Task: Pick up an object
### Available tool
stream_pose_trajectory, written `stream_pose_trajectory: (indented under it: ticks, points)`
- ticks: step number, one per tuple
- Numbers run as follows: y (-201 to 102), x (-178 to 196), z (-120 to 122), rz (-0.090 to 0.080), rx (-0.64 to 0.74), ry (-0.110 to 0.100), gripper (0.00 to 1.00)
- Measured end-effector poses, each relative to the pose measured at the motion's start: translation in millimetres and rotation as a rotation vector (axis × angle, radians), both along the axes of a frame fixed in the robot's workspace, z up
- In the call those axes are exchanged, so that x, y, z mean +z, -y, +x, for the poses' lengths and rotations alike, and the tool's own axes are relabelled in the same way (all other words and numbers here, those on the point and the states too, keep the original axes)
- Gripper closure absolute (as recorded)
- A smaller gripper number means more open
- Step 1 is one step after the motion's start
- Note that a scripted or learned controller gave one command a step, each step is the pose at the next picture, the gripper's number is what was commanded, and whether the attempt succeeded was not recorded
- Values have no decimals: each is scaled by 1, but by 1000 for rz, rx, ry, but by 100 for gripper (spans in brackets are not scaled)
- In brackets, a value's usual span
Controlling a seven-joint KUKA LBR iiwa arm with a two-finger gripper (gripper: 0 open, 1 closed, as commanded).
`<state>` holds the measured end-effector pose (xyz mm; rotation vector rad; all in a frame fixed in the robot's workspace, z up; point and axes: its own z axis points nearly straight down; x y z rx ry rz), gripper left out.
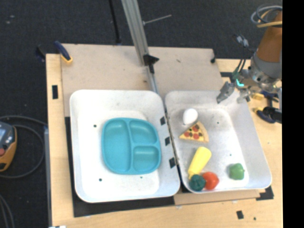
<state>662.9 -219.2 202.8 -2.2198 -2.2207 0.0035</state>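
From my remote station, the overhead camera looks down on the tan wooden worktop (109, 65) carrying two shallow white plastic bins side by side. The left bin (85, 108) holds a turquoise plastic divided plate (131, 145) with three compartments, lying flat near the bin's centre.

The right bin (251, 141) holds the candidate objects for picking. A small white egg-shaped toy (190, 115) sits toward the bin's upper left, just above a toy pizza slice (194, 133), orange-crusted with red dots. Below that lies a yellow elongated toy (199, 160), tilted, its lower end near a dark green round toy (196, 182) that touches a red tomato-like toy (210, 180) along the bin's near wall. A green rounded toy (236, 171) rests apart, toward the near right corner.

The grey arm with its orange band (271, 39) reaches in from the right, and the claw (234, 92) hangs over the right bin's upper right corner, well apart from every toy. Its two fingers stand spread, released, with nothing between them.

A grey aluminium rail (135, 25) slants up from between the bins. I can read no brand, label or writing anywhere.
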Motion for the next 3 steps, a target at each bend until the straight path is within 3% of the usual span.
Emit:
stream_pose_trajectory:
  ticks: [1,3]
  points:
    - [0,3,1,-1,1,5,0]
    - [8,-103,8,0,5,1,0]
